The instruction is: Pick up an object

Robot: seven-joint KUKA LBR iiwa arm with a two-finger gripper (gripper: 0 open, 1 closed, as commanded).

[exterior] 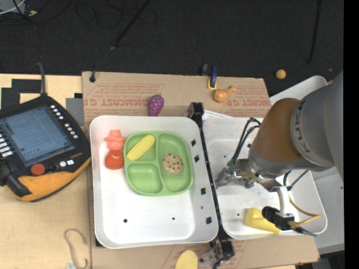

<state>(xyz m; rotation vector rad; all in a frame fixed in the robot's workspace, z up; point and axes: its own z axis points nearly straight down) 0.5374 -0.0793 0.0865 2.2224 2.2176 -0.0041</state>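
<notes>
My gripper [231, 174] hangs low over the left part of the right bin [224, 136], close to the divider between the bins. A yellow toy [259, 219] lies at the front of the right bin, just below and to the right of the gripper. In the left bin [146, 228] stands a green divided plate [147, 182] bearing a yellow corn cob [139, 147] and a round cookie [173, 163]. A red and pink toy figure [114, 149] stands left of the plate.
A teach pendant [36, 144] lies on the bench to the left. Behind the bins on the cardboard sit a purple grape bunch [156, 104] and an orange toy [223, 94]. A yellow object [187, 259] lies in front of the bins.
</notes>
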